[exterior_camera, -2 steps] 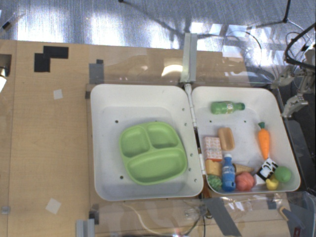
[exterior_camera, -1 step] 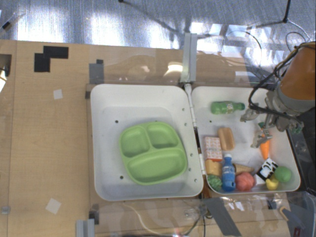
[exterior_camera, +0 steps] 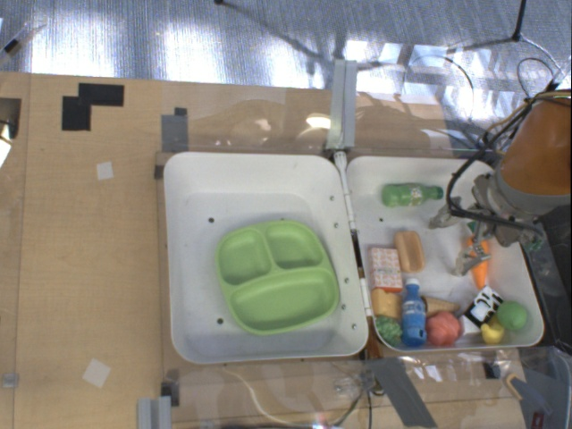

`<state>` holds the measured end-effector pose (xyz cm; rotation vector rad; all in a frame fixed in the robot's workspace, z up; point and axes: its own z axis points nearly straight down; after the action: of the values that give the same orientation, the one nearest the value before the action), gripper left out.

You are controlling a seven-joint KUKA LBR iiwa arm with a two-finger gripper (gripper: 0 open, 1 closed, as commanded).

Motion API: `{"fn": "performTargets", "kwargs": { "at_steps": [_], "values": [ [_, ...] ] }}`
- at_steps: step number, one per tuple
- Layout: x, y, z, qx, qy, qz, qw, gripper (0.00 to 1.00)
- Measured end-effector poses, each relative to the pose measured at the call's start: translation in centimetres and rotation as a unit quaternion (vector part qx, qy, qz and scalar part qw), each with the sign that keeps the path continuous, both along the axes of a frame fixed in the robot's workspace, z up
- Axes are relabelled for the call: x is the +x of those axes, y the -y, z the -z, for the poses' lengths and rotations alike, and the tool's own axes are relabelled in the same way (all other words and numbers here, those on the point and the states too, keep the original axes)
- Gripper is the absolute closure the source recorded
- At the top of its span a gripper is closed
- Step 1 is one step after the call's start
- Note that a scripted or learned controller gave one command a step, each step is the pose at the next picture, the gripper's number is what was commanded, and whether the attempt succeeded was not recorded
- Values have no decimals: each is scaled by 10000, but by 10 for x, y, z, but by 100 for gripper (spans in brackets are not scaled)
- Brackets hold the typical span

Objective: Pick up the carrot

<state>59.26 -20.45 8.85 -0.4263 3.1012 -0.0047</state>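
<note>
Jaws closed around carrot (exterior_camera: 480, 271), right bin (exterior_camera: 357, 239), arm (exterior_camera: 534, 164) above

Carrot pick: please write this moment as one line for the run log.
target: carrot in right bin | pincer: over carrot, grasp unconfirmed | left bin: green plate

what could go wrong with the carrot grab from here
The gripper sits right over the carrot, whose visible part is small, so the fingers may close off-centre and it could slip out. The black-and-white toy lies just below the carrot and might get nudged or caught.
</note>
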Motion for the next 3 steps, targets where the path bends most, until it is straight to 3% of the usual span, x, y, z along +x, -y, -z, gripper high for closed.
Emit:
{"fn": "performTargets", "kwargs": {
  "at_steps": [1, 2, 3],
  "values": [
    [-31, 1, 0, -24, 8, -1728, 9850, 0],
    [-27, 0, -13, -43, 56, -1745, 9846, 100],
    [-27, 0, -13, -41, 50, -1747, 9846, 0]
  ]
}}
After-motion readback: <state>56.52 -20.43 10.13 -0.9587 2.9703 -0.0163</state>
